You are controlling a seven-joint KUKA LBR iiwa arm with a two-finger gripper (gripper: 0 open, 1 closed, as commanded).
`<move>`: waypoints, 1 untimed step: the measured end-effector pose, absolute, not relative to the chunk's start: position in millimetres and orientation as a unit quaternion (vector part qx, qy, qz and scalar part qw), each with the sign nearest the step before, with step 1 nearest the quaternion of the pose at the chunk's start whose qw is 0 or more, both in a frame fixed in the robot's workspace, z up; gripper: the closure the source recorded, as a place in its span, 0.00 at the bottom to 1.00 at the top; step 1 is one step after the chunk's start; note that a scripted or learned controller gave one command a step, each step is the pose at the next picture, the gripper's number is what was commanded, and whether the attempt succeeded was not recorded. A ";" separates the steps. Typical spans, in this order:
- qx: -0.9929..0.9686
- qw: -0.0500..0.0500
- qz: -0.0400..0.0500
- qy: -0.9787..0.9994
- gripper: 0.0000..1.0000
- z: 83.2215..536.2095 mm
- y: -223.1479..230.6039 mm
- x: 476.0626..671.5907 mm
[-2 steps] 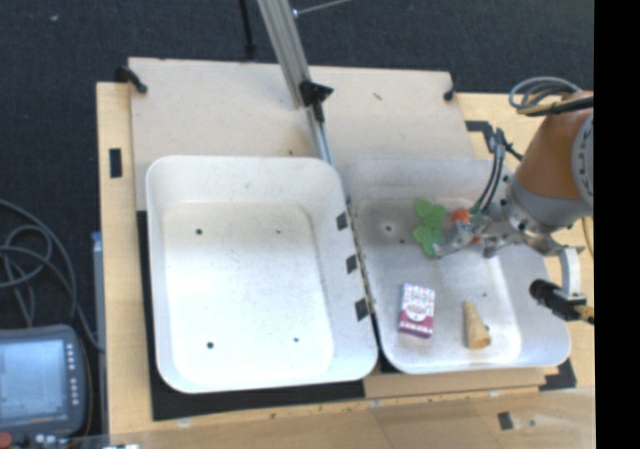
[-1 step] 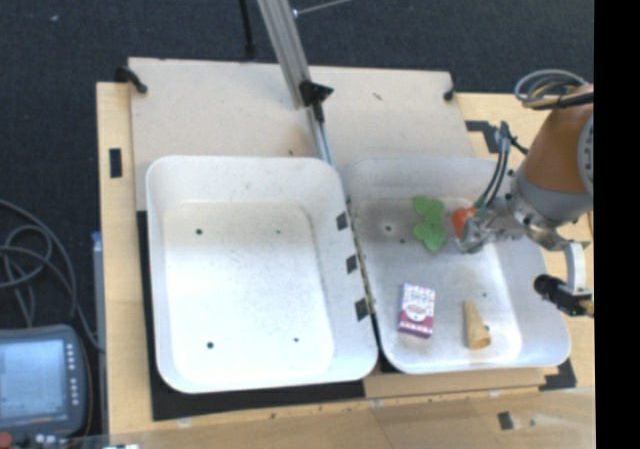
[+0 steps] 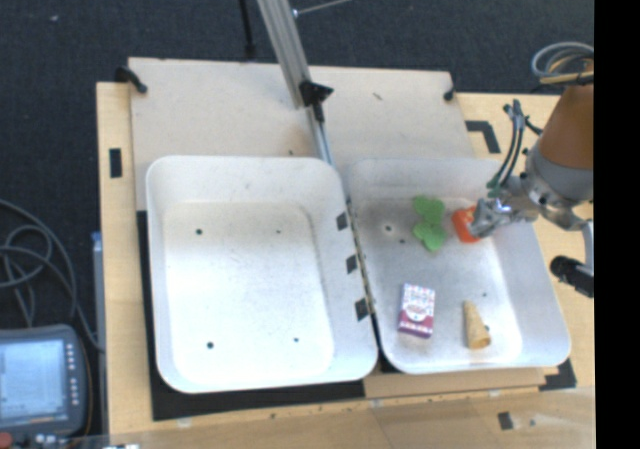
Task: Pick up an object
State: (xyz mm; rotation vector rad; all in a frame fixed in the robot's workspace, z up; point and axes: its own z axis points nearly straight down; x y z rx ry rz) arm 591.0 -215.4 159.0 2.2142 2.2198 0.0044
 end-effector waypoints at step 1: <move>0.707 0.004 0.001 0.707 1.00 209.9 -222.5 584.7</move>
